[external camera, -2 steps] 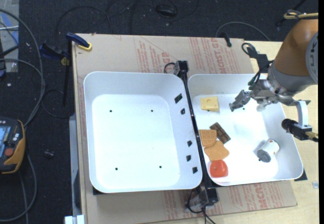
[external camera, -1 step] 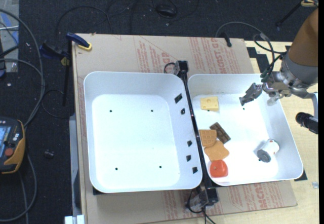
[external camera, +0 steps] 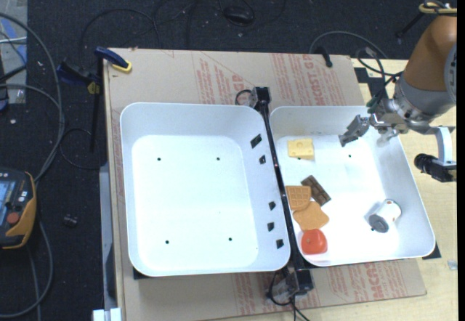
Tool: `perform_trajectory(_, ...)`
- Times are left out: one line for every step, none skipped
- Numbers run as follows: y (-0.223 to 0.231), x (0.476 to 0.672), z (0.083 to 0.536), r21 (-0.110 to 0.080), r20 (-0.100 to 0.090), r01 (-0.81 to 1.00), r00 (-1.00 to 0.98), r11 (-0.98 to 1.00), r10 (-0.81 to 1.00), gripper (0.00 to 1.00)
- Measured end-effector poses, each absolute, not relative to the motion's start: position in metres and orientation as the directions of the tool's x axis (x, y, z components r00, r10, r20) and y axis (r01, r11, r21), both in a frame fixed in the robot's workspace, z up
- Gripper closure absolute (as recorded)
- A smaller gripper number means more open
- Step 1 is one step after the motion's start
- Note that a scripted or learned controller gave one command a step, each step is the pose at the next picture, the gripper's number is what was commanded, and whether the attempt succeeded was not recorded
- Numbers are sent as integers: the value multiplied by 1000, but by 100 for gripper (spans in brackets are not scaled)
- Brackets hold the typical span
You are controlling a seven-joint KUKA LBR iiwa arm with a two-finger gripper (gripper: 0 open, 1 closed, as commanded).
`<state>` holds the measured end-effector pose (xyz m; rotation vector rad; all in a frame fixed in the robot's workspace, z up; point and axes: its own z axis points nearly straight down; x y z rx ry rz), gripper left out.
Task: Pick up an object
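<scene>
From above, the gripper [external camera: 361,128] hangs over the upper right of the right bin [external camera: 407,189], its dark fingers spread apart with nothing between them. The nearest piece is the yellow block [external camera: 301,148], just to the claw's left and a touch lower in frame. The brown pieces [external camera: 306,205], red ball [external camera: 314,241] and white cylinder [external camera: 383,215] lie further down, with bare floor between.

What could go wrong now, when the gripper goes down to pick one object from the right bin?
1. The waffle piece, brown block, orange piece and red ball crowd together by the bin wall; a grasp may catch two or slip.
2. The white roll might roll away.
</scene>
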<state>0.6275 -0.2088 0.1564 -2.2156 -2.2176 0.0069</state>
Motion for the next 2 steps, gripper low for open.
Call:
perform_trajectory(-221,658,125,-6,1,1000,-2,2,1000,0)
perform_trajectory(-205,589,124,-6,2,1000,0,0,1000,0)
